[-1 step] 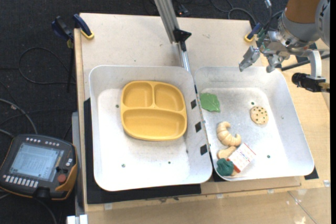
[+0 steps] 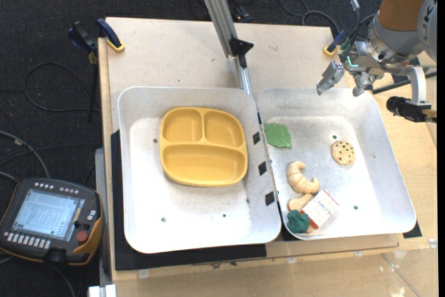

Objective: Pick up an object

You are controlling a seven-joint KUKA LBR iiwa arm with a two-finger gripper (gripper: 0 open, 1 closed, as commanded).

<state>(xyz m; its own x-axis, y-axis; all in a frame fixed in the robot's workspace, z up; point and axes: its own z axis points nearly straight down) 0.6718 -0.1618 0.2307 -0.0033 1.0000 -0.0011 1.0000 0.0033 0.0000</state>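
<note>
The right bin (image 2: 379, 149) holds a green leaf-shaped piece (image 2: 279, 135), a round cookie (image 2: 343, 152), a pale croissant (image 2: 303, 177), a beige piece (image 2: 300, 202), a small red and white box (image 2: 321, 209) and a dark green lump (image 2: 299, 221). My gripper (image 2: 345, 80) hangs above that bin's far edge, open, with nothing between its fingers. It is well apart from every object, and the cookie lies nearest, below it.
A yellow divided plate (image 2: 204, 147) lies in the left bin (image 2: 139, 170). A slanted metal pole (image 2: 217, 0) runs from the top down to the gap between the bins. A teach pendant (image 2: 49, 219) sits off the bench at lower left.
</note>
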